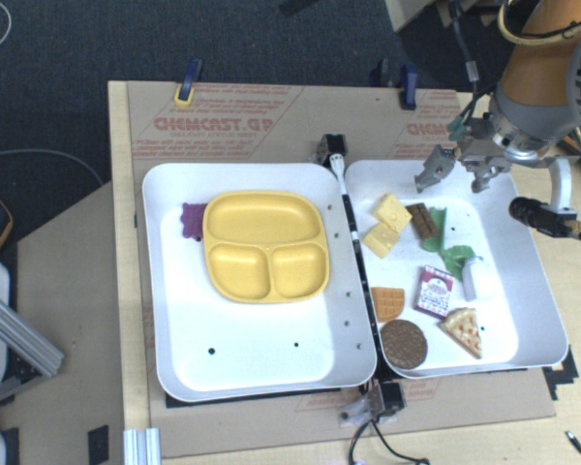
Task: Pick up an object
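Observation:
My gripper (458, 174) hangs over the far end of the right bin (533, 289), fingers spread open with nothing between them. Below it in that bin lie two pale yellow cheese blocks (387, 223), a brown chocolate bar (422, 220) and a green leafy piece (448, 245). Nearer the front sit a small purple-and-white packet (434, 292), a tan cracker (388, 302), a round brown cookie (404, 343) and a pizza slice (463, 330). The chocolate bar is the closest item to my fingertips, a little in front of them.
The left bin (174, 337) holds a yellow three-compartment tray (266, 244) with a purple thing (192, 219) tucked against its left side. A black clip (333, 149) sits where the bins meet at the back. Brown board surrounds both bins.

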Controlling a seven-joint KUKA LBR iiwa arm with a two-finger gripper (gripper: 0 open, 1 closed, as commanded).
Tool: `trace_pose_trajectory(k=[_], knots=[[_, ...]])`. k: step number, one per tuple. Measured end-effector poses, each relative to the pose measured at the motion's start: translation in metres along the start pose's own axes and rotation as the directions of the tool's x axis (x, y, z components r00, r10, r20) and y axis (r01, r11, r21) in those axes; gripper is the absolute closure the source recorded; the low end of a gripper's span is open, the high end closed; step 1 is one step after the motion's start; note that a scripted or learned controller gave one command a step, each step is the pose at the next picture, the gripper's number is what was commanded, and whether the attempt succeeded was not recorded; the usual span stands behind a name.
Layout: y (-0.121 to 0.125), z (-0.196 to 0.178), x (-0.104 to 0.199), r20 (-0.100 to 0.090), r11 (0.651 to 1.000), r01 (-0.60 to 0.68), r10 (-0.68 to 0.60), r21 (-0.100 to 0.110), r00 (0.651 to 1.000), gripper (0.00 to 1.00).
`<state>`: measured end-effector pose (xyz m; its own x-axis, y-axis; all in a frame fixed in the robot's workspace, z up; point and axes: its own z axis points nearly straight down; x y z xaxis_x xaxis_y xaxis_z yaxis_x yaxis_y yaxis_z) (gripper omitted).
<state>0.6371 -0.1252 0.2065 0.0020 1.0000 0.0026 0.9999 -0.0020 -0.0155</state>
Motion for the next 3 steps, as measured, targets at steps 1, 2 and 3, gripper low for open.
trace_pose_trajectory(k=[1, 2, 3], knots=[[0.003, -0.009, 0.0, 0.002, 1.0, 0.002, -0.002, -0.015, 1.0, 0.0], [0.002, 0.034, 0.004, 0.002, 1.0, 0.003, -0.003, -0.01, 1.0, 0.0], [0.0, 0.084, 0.014, 0.001, 1.0, 0.003, -0.003, -0.009, 1.0, 0.0]])
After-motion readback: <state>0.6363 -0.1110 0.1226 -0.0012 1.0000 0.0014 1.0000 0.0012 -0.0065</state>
